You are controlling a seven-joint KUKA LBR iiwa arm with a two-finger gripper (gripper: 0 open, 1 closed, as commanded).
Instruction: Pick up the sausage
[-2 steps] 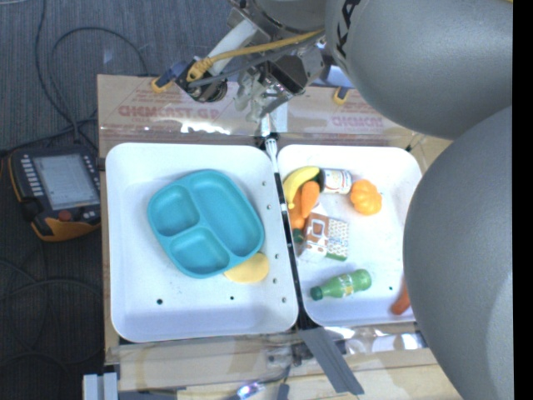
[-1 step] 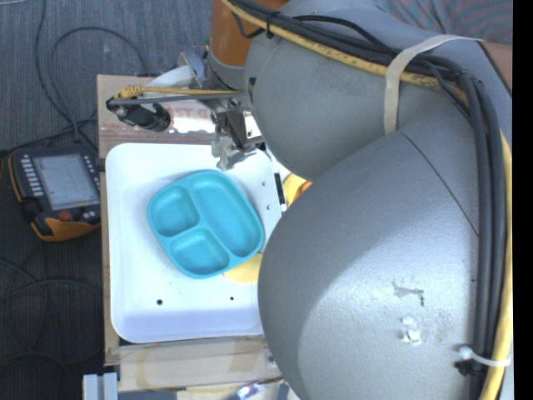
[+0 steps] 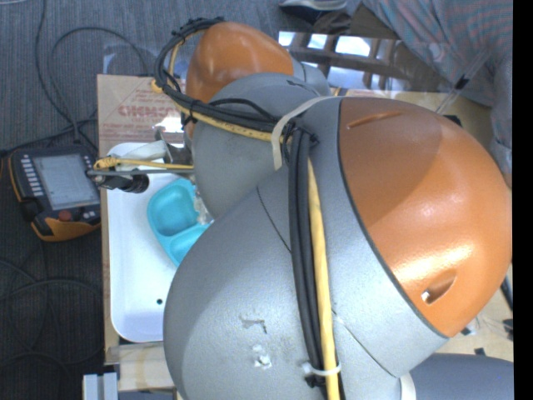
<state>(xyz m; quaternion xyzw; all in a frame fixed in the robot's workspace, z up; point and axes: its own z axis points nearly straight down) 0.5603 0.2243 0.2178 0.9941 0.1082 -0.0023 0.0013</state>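
Observation:
The grey and orange arm (image 3: 333, 248) takes up most of the camera view and hides much of the bins. Its wrist reaches down over the far end of the left white bin (image 3: 133, 307), where part of my gripper (image 3: 172, 150) shows past the arm's grey body. A light blue cup-like thing (image 3: 173, 215) lies in that bin, just below the gripper and partly under the arm. Whatever else lies in the bins is behind the arm.
The near part of the left bin's white floor is in view. A brown cardboard sheet (image 3: 125, 107) lies under the bin's far end. A teach pendant (image 3: 54, 186) and cables rest on the grey carpet to the left.

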